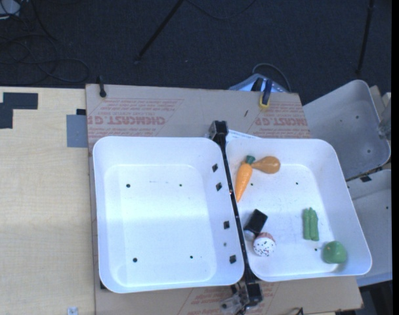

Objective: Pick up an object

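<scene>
- Nearest the camera, a green ball [334, 252] is sitting in the right bin's [344, 176] front right corner, close against the wall. It is looking smooth and round, so I judge it likely to be slipping out of two fingers unless they are closing across its widest part, and the corner is leaving little room for them.
- Just left of it along the front, a white speckled ball [264, 245] is lying beside a small black block [255, 221], the two touching or nearly so. The block's flat sides are offering the surest hold, though the ball alongside is crowding one face.
- A little farther back, a green ridged piece [310, 224] is lying lengthwise near the right wall, apart from the rest. It is looking light and stiff; gripping across its narrow middle seems best.
- Farther still, an orange carrot [243, 179] is leaning along the divider, its green top touching an orange rounded piece [267, 165]. Both are looking like light plastic toys, and the carrot's thick upper half is giving the better purchase.
- The left bin [114, 156] is holding nothing to pick.
- As for the gripper, I cannot tell how it is set, wide or narrow.
</scene>
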Controlling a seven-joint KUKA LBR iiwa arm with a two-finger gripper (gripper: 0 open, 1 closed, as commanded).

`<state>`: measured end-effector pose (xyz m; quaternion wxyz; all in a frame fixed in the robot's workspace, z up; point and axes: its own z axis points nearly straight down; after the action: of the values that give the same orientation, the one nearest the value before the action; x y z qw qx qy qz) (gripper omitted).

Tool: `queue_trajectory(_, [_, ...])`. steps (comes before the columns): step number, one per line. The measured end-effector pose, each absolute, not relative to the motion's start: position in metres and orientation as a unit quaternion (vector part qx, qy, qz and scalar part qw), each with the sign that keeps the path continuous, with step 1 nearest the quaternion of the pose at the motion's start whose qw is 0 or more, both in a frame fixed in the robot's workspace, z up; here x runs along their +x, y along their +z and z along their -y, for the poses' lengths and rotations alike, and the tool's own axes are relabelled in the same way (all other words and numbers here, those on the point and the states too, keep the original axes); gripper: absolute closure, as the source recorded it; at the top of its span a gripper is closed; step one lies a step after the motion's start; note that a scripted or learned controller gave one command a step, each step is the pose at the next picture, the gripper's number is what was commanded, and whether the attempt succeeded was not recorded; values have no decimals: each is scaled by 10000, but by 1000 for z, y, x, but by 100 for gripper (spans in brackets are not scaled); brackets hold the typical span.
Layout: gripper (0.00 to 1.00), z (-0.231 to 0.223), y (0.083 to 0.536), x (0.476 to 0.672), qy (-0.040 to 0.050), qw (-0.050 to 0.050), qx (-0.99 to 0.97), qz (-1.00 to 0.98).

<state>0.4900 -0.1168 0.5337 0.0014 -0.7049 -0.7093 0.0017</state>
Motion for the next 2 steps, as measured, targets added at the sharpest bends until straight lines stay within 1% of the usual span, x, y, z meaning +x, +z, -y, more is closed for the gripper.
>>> queue_trajectory(1, [100,37,538,488,8,13,-7054,7088])
queue_trajectory(2, [100,-37,538,475,14,17,-7049,7093])
